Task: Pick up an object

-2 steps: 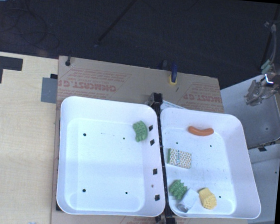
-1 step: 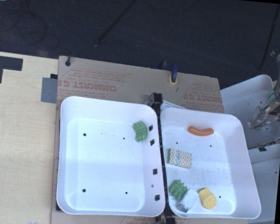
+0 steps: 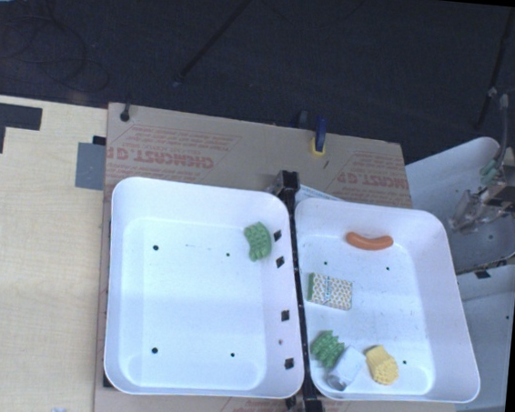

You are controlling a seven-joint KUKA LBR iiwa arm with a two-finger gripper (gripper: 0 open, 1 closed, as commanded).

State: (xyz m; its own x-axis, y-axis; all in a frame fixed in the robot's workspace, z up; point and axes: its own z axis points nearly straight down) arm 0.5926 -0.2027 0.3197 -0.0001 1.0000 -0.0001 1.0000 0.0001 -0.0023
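White shallow right bin [image 3: 437, 238] holds orange sausage-shaped toy [image 3: 368, 241] at 12 o'clock, patterned green-white packet [image 3: 330, 291] centre, green leafy toy [image 3: 326, 348] and yellow ridged toy [image 3: 382, 365] at 6 o'clock. Left bin [image 3: 147, 207]: green lump [image 3: 257, 241] at 2 o'clock. Nothing lifted; whole pick remains. End effector state: cannot tell.

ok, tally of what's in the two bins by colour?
Green: 2, a green leafy toy in the left bin and another green leafy toy in the right bin
Orange: 1, the hot dog sausage
Yellow: 1, the yellow corn-like piece
Green-and-white patterned: 1, the small packet
Pale grey: 1, a small object, kind unclear
Total: 6
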